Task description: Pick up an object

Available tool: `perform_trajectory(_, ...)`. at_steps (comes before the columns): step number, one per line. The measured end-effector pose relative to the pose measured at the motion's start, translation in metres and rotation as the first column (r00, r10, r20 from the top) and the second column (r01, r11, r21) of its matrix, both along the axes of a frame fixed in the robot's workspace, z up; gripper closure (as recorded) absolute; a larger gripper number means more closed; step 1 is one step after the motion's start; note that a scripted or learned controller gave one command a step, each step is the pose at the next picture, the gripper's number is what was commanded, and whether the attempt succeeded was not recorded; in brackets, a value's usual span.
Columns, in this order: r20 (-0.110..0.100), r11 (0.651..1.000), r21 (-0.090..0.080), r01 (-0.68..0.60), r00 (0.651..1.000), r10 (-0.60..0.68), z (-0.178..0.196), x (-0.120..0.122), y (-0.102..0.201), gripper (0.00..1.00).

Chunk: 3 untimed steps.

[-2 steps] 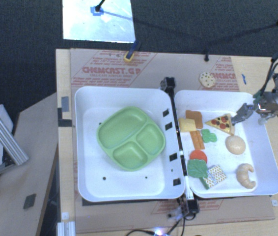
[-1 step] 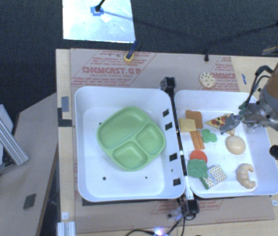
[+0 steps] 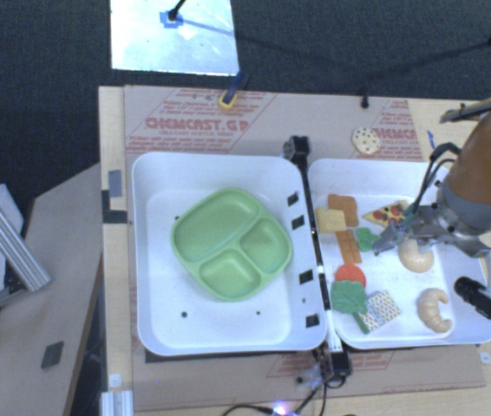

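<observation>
Jaws [image 3: 395,232] low in right bin [image 3: 402,170], between pizza slice [image 3: 386,214] and bun [image 3: 416,256]; spread or pressed together, cannot tell. Croissant [image 3: 434,309] near bin's front right corner. Tomato [image 3: 350,275], broccoli [image 3: 348,297] and crackers [image 3: 337,213] toward divider. Left bin [image 3: 154,258] holds green tray [image 3: 232,243]. Cookie [image 3: 365,140] on worktop [image 3: 315,115] behind bins.

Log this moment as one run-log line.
arm: over right bin | gripper: low beside pizza slice | grasp: unconfirmed | green plate: left bin
</observation>
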<state>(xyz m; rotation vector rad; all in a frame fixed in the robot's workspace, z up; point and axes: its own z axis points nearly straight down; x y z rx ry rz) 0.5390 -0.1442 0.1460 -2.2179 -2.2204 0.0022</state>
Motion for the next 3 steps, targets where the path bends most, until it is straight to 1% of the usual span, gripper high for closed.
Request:
perform_trajectory(1, 0.002, 1.000, 0.000, 0.000, 1.000, 0.000, -0.042, -0.001, -0.003, 0.00)
perform_trajectory(2, 0.003, 1.000, -0.001, 0.000, 1.000, 0.000, -0.062, -0.001, -0.003, 0.00)
perform_trajectory(3, 0.006, 1.000, -0.002, 0.000, 1.000, 0.000, -0.051, 0.000, -0.003, 1.00)
